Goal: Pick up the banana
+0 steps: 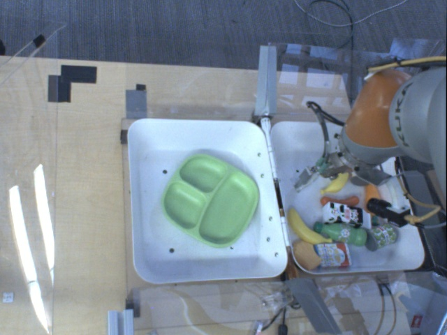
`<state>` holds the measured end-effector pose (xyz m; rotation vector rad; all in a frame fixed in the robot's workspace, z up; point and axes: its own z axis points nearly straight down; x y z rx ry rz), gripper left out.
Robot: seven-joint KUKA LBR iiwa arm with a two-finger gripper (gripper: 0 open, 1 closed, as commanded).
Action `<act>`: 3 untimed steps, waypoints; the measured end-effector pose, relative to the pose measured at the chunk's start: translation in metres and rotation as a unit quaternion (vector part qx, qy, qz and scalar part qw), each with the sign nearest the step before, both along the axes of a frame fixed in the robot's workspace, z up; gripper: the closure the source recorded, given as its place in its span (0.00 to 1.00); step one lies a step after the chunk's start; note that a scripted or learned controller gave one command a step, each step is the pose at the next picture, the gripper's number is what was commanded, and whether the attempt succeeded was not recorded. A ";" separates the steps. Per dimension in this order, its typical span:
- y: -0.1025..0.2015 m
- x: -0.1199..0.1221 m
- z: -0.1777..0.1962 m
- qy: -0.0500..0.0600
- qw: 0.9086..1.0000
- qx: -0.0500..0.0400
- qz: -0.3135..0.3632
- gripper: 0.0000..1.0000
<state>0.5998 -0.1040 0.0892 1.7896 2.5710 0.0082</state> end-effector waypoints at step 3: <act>-0.049 0.008 0.013 -0.005 1.000 0.000 0.019 1.00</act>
